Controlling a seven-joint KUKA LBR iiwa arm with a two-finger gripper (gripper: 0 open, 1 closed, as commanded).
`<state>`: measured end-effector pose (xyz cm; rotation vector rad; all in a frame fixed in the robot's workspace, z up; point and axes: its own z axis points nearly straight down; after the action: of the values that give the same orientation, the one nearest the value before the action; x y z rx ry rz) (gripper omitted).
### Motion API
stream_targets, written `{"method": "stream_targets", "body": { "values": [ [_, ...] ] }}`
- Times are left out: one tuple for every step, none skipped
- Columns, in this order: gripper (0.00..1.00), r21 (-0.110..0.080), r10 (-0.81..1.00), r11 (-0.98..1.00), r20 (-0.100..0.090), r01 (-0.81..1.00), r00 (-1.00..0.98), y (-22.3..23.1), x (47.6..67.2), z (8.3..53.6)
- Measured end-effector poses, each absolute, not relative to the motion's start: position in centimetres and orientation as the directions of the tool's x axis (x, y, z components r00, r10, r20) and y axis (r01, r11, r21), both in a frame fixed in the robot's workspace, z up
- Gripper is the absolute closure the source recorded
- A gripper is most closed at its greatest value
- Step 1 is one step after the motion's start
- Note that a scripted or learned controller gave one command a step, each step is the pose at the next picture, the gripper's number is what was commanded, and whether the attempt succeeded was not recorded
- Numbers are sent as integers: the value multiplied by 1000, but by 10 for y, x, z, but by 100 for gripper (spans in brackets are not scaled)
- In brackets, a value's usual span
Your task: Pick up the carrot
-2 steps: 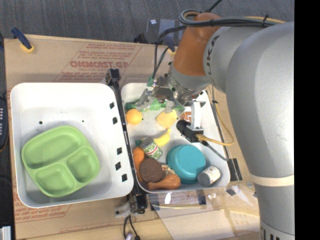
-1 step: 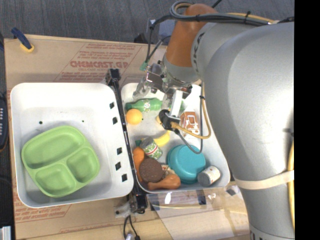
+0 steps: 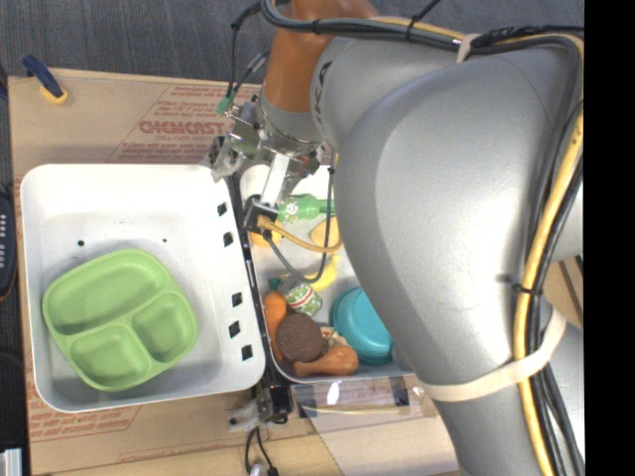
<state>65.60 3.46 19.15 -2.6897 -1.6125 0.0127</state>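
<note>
1. Covering most of the right bin [image 3: 298, 373], the grey arm [image 3: 446, 216] leaves only a strip of that bin's left side in sight.
2. The end effector [image 3: 266, 201] sits at the top of that strip, beside the wall between the bins; whether it is open or closed on anything I cannot tell, as cables and brackets crowd it.
3. A green bottle [image 3: 310, 207] and a yellow banana [image 3: 322, 251] lie partly under the arm; a teal bowl [image 3: 362, 327] is cut off by it.
4. Both bins rest on brown cardboard [image 3: 149, 117] over the bench, with dark ribbed flooring [image 3: 129, 18] beyond.
5. The left bin [image 3: 119, 206] holds a green tray [image 3: 119, 317] with three compartments.
6. The carrot [image 3: 274, 315] lies in the right bin against the dividing wall, just beside a brown round item [image 3: 299, 337]. Its long axis seems to run from the far edge toward the near edge, but which end is the tip is hard to make out.
</note>
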Motion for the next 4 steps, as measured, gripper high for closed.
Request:
{"method": "stream_targets", "body": {
  "values": [
    [0,-4,730,-683,-6,730,683,70,656,192],
    [0,0,814,-581,-4,814,581,-12,629,285],
    [0,-18,846,-533,-11,846,533,69,604,186],
    [0,-10,606,-796,-12,606,796,122,638,115]
  ]
}}
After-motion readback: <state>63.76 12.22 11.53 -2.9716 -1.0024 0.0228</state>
